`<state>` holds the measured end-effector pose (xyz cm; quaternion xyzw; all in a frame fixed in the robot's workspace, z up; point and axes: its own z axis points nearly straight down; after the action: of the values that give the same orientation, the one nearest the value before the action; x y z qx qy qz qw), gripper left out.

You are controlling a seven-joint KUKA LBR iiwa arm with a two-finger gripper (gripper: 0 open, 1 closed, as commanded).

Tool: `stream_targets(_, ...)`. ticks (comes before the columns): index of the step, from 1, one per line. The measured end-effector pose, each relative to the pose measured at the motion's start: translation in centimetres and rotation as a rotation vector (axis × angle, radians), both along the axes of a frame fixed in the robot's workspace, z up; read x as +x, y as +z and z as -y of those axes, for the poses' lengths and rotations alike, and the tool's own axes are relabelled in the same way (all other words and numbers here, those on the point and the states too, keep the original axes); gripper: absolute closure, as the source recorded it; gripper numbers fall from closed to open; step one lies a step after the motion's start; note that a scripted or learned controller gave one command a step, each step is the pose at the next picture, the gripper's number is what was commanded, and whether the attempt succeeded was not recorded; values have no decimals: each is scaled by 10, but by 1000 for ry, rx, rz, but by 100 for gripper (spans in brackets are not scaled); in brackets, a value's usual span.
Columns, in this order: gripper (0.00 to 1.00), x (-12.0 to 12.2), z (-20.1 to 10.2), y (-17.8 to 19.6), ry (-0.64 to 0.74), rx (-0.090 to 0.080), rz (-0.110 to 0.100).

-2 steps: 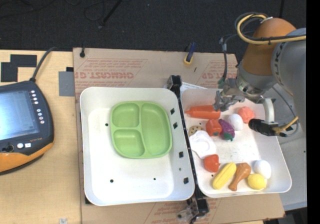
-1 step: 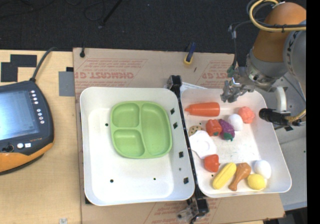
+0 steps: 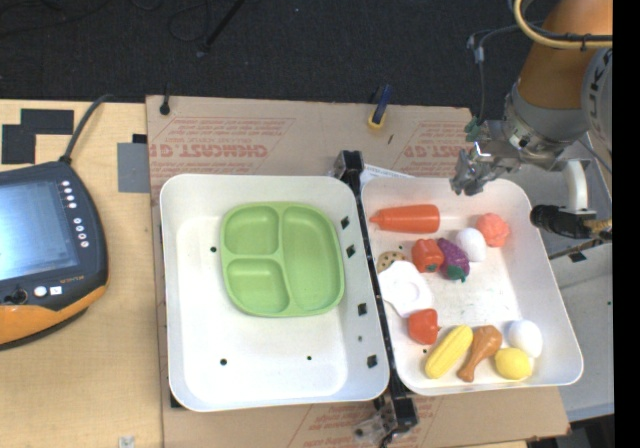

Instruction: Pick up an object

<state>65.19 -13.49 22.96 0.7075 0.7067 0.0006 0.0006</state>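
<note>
The grey two-finger gripper (image 3: pixel 468 180), its state unclear, hovers just beyond one long orange plastic carrot (image 3: pixel 405 218); two red plastic peppers (image 3: pixel 426 254) lie nearer.

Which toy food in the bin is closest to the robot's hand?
The pink, bumpy one at the right bin's top right corner. It lies just below the hand, while the orange carrot sits farther to the left and the other foods lie lower down.

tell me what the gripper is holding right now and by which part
Nothing is held. The two-finger gripper hangs over the far rim of the right white bin, above the plastic toy foods, with nothing between its jaws.
</note>
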Motion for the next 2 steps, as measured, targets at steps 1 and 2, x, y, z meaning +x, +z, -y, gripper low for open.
stream_targets(1, 100, -27, -46, 0, 3, 2, -7)
stream_targets(2, 100, -46, -96, -11, 4, 2, -8)
